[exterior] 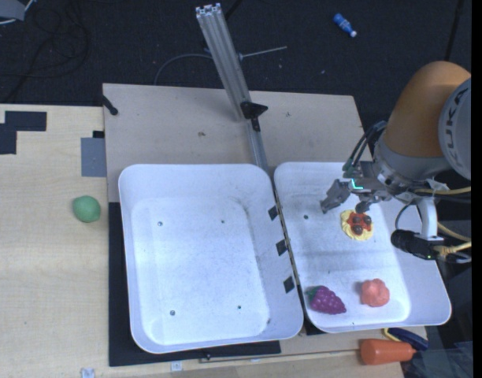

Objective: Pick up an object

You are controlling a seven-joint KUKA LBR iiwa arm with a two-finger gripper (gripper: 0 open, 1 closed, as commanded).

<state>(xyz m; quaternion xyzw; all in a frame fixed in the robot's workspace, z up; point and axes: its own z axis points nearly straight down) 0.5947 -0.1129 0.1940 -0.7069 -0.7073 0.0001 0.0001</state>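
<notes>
orange toy (387, 351), bottom edge, partly hidden; gripper (347, 201) jaws spread, holding nothing.

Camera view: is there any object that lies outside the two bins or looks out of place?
Yes. A green ball sits on the bench left of the left bin, and an orange carrot-like toy lies just past the right bin, at its near edge. Both lie outside the bins, unlike the purple grapes.

Gripper (349, 201), fingers spread, over the right bin (328, 242); yellow toy (357, 225) at its 4 o'clock, purple grapes (327, 300) and pink lump (374, 292) near the front rim.
</notes>
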